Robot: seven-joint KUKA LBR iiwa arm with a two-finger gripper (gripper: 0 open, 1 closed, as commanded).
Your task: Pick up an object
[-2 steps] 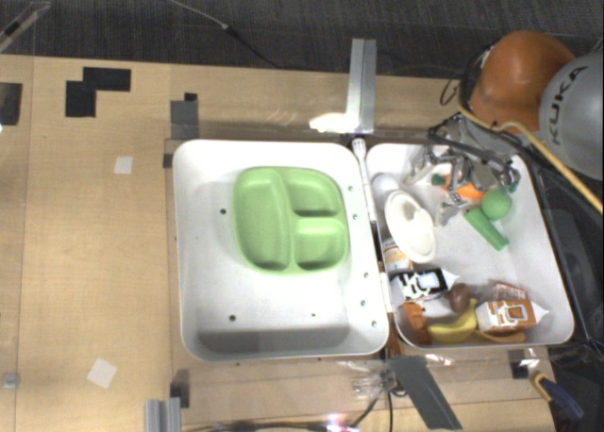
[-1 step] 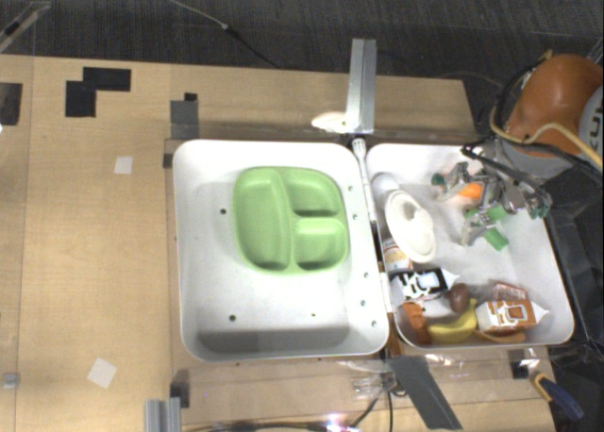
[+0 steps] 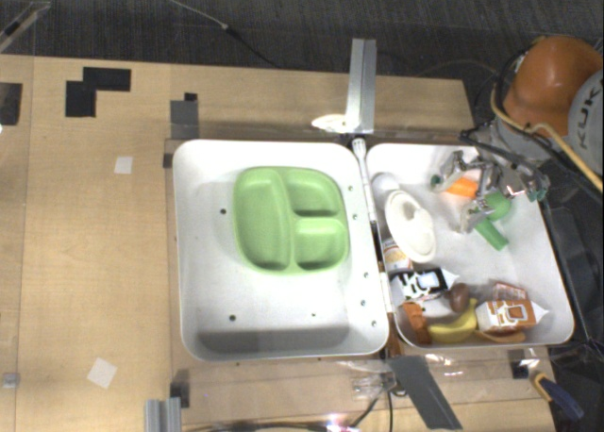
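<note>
Right now my gripper (image 3: 486, 196) hangs low in the far part of the right bin (image 3: 543, 274), and its metal fingers blur together so much that I cannot tell how they stand. Just beside the gripper, on the side toward the left bin (image 3: 198, 260), lies an orange piece (image 3: 461, 189), and just below it lies a green piece (image 3: 492, 232); whether either one is touched I cannot tell. Nothing shows plainly between my fingers. Against the right bin's left wall lies a white bottle (image 3: 408, 223). Along its near wall sit a black-and-white packet (image 3: 422, 282), a brown ball (image 3: 459, 300), a banana (image 3: 451, 328) and a small carton (image 3: 510, 315). The left bin holds a green divided tray (image 3: 288, 218). Both bins stand side by side on the wooden counter (image 3: 85, 260).
</note>
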